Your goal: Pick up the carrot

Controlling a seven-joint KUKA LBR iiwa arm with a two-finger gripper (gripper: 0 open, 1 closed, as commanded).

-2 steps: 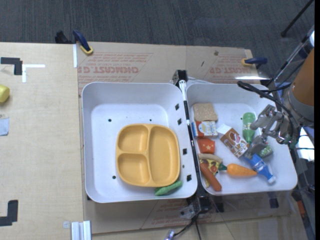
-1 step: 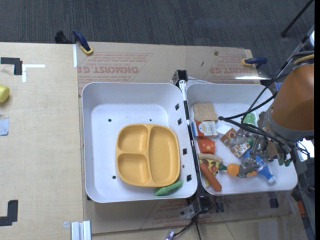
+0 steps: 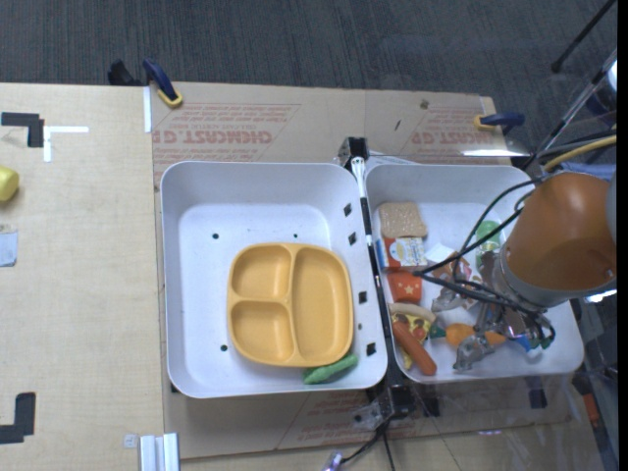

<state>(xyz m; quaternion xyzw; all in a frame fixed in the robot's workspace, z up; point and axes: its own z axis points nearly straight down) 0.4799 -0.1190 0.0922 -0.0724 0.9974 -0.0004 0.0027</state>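
**Carrot lies just left of the gripper**

The gripper hangs low in the right bin. I cannot tell how it is set. The carrot lies to its left, close by but apart, near the bin's front corner. It is long, smooth and orange-red. It slants, with one end toward the gripper's side and front. A yellow plastic plate with three parts sits farther left.
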